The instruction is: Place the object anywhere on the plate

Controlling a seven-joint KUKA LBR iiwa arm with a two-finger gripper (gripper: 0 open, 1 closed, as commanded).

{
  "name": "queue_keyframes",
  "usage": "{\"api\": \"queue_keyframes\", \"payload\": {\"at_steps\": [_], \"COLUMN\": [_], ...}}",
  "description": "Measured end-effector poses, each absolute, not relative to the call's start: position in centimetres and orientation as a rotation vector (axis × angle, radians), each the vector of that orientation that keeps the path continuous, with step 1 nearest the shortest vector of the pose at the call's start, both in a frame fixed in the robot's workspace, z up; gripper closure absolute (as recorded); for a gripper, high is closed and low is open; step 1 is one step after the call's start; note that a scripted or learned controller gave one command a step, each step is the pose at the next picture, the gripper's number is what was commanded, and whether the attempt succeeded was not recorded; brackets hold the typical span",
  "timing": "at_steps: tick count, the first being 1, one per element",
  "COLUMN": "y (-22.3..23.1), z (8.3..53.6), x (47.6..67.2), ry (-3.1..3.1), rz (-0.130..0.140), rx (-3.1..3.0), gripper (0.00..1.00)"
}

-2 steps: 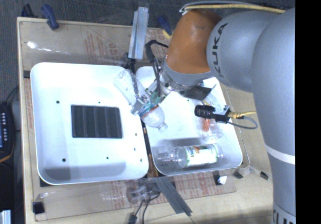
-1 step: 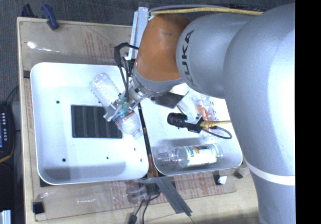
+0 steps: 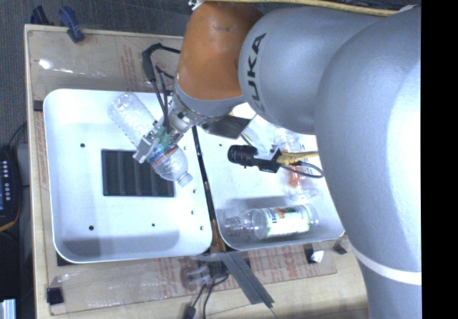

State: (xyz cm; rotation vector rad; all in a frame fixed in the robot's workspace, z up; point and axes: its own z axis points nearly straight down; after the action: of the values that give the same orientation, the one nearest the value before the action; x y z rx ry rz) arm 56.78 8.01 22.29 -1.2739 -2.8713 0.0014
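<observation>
Near edge: bench point(image 3: 122, 278), pale wood w/ printed sheet.

R bin point(image 3: 286, 243), near end: labelled bottle point(image 3: 275, 221) lay on its side along the near wall, clear, green/white label, cap twd the L bin. Just beyond it, crumpled clear plastic point(image 3: 295, 173) w/ orange bits, partly under the arm; couldn't make out what it was.

L bin point(image 3: 71, 167): plate point(image 3: 129, 174) lay flat approx mid-bin, dark, ribbed, rectangular.

At the plate's far R corner: gripper point(image 3: 152, 146), fingers clamped across the waist of a clear bottle point(image 3: 127, 114). Bottle ran diagonally, base twd the far L of the bin, cap end twd the bins' divider. Cap end overlapped the plate's R corner in view; base stood clear of the plate on its far side. Couldn't tell if the bottle touched the plate or hung above it.

Arm point(image 3: 322, 60), grey w/ orange band, came in from the R over the R bin.

Far L corner of the bench: blue clamp point(image 3: 71, 24).
</observation>
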Motion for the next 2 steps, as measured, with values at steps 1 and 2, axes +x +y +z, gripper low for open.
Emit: {"api": "queue_keyframes", "payload": {"at_steps": [1, 2], "y": [8.3, 6.0], "z": [19.1, 23.9], "x": [58.8, 58.5], "ry": [-3.007, -3.087], "rz": [0.003, 0.0], "rx": [-0.899, -0.604], "gripper": [1.0, 1.0]}}
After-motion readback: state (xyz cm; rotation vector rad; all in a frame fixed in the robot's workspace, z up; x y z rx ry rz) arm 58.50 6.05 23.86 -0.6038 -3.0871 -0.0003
